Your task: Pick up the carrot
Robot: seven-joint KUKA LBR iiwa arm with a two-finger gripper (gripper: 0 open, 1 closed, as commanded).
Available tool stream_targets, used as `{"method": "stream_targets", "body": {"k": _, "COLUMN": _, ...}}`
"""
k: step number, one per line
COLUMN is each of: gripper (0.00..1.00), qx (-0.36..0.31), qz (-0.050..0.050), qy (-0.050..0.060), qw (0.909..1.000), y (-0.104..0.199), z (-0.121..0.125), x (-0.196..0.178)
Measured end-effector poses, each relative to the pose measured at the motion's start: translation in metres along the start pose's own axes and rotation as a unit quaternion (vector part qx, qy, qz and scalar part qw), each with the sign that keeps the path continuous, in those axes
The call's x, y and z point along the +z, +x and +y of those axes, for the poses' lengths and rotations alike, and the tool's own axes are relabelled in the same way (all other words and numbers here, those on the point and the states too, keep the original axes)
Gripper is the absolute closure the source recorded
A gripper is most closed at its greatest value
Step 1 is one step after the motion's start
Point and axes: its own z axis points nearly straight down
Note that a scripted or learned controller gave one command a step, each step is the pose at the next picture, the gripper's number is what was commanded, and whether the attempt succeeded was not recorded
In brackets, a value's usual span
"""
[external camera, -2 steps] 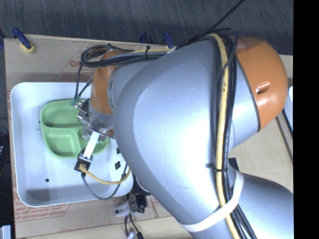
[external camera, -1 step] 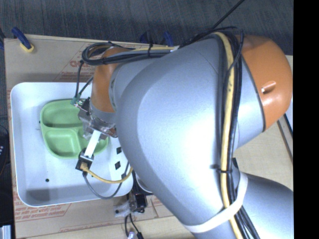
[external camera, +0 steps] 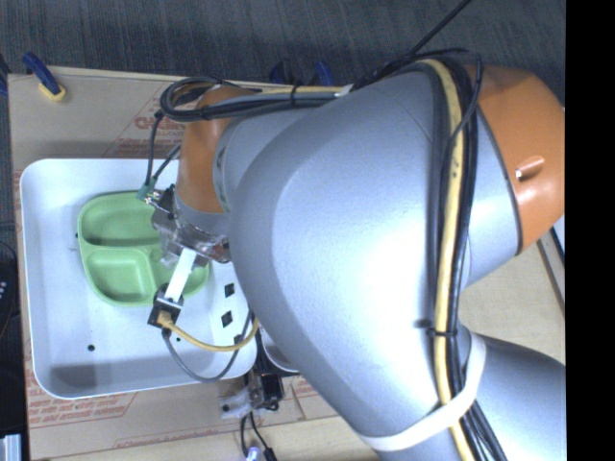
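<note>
Plainly, we saw the grey arm (external camera: 365,238) sprawled across most of the view from the right, its orange band (external camera: 197,161) bent down over the left-hand white bin (external camera: 38,257). The gripper (external camera: 183,238) hung at the right edge of a green dish (external camera: 115,248) that lay in the middle of that bin. The dish was moulded into compartments, with a ridge running across it. The wrist covered the gripper from above, so we could not tell whether it was open or closed. Where the carrot lay we could not tell either, since the arm hid the part of the bin just beside the dish and everything to the right of it. A small dark speck (external camera: 91,347) marked the bin floor below the dish. On the brown bench (external camera: 96,94), beyond the bin's far corner, lay a blue clip (external camera: 45,75) with a yellow tip
</note>
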Motion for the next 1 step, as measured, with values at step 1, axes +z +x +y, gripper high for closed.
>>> {"method": "stream_targets", "body": {"k": 1, "gripper": 1.00, "qx": 0.178, "qz": 0.005, "qy": -0.008, "qw": 0.9840, "y": -0.0372, "z": 0.0461, "x": -0.0723}}
